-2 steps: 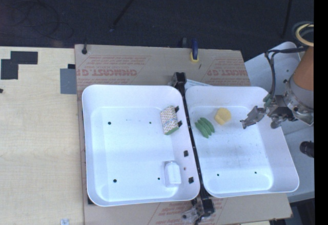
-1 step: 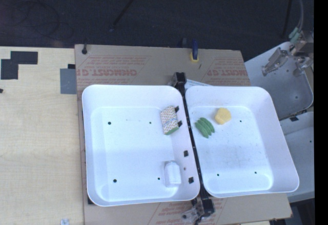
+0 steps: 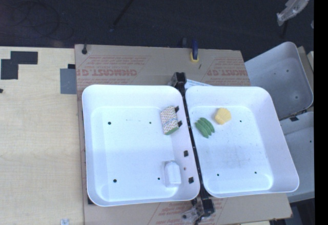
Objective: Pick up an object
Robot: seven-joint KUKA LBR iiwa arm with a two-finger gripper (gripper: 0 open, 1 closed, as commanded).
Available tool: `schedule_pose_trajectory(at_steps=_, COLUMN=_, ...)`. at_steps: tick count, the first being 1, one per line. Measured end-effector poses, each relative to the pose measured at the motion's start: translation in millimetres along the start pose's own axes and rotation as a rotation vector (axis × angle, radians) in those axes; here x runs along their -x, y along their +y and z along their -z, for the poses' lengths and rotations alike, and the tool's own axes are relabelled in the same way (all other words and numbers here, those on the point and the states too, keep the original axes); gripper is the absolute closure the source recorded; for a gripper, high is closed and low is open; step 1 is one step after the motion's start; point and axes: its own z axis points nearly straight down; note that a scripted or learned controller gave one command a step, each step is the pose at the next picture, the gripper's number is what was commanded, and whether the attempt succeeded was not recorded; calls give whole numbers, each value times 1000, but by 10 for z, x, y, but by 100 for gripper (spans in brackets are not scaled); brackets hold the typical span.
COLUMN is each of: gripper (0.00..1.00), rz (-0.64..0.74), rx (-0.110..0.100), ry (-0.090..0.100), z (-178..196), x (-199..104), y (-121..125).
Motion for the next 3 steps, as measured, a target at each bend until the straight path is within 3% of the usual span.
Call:
schedule_pose_trajectory(at_steps=1, gripper=0, rz=-2, rx=-20, ry=5, z=-105, x=-358, y=25)
schedule_pose_trajectory(at_steps=2, gripper=0, rz=0, rx=-23, ry=6, z=-320, x=-797, y=23)
schedule_pose_trajectory(at_steps=3, gripper=0, rz=2, rx=-18, ry=5, z=-90, x=-1455, y=30)
